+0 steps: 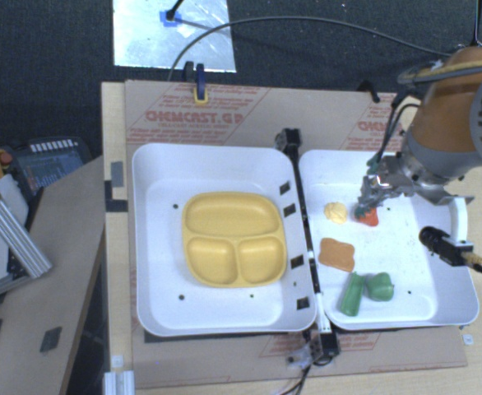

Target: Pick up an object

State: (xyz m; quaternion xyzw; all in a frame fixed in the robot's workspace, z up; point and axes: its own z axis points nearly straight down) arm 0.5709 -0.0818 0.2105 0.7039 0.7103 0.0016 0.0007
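Note:
My gripper (371, 197) hangs low in the right bin (438, 303), right over a small red-orange object (368, 216) that peeks out beneath its fingertips. Just left of it lies a small pale yellow object (336, 212). Nearer the front sits a flat orange-brown piece (337, 254). Two green objects (364, 290) lie side by side close to the bin's front wall. I cannot make out whether the red-orange object is between the fingers or just below them.
The left bin (155, 220) holds a yellow three-compartment tray (233, 239). A black divider strip (300, 229) runs between the bins. A black cylindrical part (440, 245) sticks into the right bin from the right.

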